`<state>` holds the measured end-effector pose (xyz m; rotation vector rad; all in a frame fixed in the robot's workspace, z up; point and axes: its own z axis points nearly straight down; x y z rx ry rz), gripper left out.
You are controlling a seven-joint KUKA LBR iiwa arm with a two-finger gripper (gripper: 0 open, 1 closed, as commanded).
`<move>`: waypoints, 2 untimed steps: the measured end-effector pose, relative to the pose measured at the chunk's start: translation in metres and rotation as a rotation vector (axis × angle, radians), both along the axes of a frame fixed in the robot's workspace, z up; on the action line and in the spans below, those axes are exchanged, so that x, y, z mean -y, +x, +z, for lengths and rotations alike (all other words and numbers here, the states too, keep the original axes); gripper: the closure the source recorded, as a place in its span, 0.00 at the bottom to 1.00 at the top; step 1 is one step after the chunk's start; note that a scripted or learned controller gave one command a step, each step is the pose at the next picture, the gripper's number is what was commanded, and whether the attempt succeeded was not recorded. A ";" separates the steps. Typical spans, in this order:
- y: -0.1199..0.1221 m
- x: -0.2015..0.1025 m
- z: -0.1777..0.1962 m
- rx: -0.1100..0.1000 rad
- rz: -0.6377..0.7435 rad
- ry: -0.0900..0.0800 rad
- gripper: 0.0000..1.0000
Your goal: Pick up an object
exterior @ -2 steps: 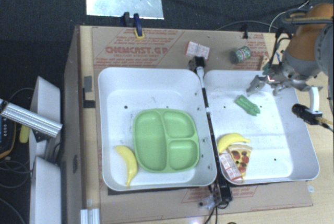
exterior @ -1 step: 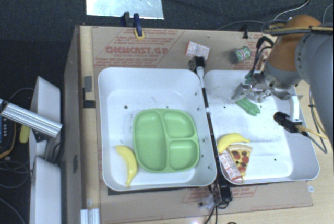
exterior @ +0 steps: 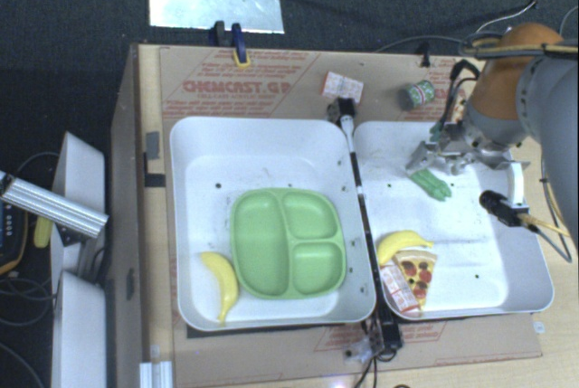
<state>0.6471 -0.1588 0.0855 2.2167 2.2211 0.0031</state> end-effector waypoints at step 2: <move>-0.001 0.002 0.011 0.003 0.002 -0.001 1.00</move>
